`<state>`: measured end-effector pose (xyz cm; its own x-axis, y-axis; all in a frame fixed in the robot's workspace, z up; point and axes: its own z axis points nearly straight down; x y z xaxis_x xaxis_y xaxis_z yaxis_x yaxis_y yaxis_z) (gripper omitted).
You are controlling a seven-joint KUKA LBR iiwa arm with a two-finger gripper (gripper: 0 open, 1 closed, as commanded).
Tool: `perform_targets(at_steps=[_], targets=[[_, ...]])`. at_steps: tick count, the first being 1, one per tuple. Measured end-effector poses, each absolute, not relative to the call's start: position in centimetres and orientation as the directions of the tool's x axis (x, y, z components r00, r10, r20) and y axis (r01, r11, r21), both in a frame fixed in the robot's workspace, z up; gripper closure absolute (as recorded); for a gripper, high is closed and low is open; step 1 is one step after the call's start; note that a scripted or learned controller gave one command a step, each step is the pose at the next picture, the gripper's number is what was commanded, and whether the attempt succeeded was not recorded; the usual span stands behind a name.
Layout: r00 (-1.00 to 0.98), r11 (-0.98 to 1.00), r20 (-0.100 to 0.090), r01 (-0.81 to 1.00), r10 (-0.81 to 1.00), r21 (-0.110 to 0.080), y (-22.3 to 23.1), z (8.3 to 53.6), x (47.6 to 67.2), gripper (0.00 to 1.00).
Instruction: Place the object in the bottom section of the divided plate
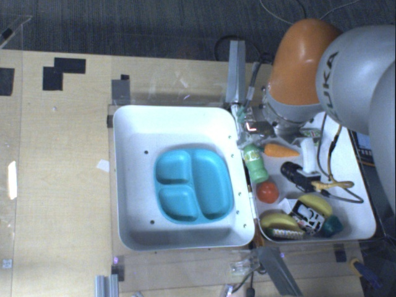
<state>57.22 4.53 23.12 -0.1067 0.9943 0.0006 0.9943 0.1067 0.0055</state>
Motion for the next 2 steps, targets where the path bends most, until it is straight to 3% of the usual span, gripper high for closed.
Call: perform_targets(at_steps=[1,2], targets=[[-0.135,0.135,0.001,0.991,0.991,0.004,11.15,23.35,52.54,1.0],[-0.135,0.135,0.001,0.991,0.991,0.004,11.13,23.36,52.55,0.0]])
